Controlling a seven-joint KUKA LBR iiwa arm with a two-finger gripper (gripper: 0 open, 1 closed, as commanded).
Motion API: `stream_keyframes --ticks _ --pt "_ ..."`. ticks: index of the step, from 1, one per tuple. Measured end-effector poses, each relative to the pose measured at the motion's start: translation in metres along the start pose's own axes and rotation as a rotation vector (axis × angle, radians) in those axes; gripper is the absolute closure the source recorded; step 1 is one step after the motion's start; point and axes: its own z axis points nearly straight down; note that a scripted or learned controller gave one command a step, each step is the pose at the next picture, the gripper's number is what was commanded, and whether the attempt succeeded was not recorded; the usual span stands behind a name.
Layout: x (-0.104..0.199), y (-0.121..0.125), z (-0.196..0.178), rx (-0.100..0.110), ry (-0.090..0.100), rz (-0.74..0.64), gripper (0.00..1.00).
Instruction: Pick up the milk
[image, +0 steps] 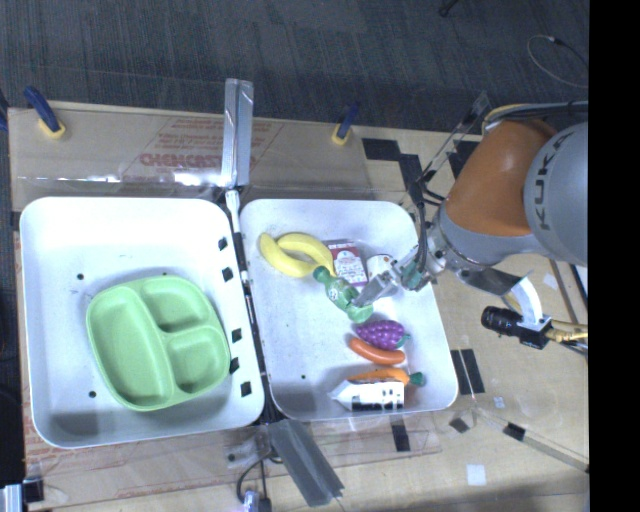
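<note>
Milk (347, 265), right bin (300, 370): gripper (385, 285) just beside it, grip unconfirmed.

Item: small carton with a reddish printed face, lying in the upper middle of the right bin, between the banana (288, 254) on its left and a white object (381, 266) on its right. Its long axis seems to run roughly up and down the view, though the outline is blurred. The gripper lies just to the carton's lower right, reaching in from the right over the bin's wall; the milk is up and to the left of the tip. Whether the gripper is clenched or released I cannot tell; nothing is seen held. A green piece (335, 284) sits right at the tip and muddles the view. Grapes (379, 333), a sausage (378, 351), a carrot (380, 377) and a white box (370, 396) lie lower, well clear. The green plate (160, 340) is in the left bin.
</note>
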Motion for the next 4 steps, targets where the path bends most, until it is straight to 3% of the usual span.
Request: stream_keyframes --ticks 1,2,3,4 --pt "0.065 0.008 0.097 0.001 0.004 -0.275 0.0" --pt "0.065 0.009 0.087 0.001 0.004 -0.278 1.0" --pt "0.021 0.065 0.097 0.0 0.002 0.302 1.0" --pt "0.021 0.066 0.087 0.002 0.002 0.295 1.0"
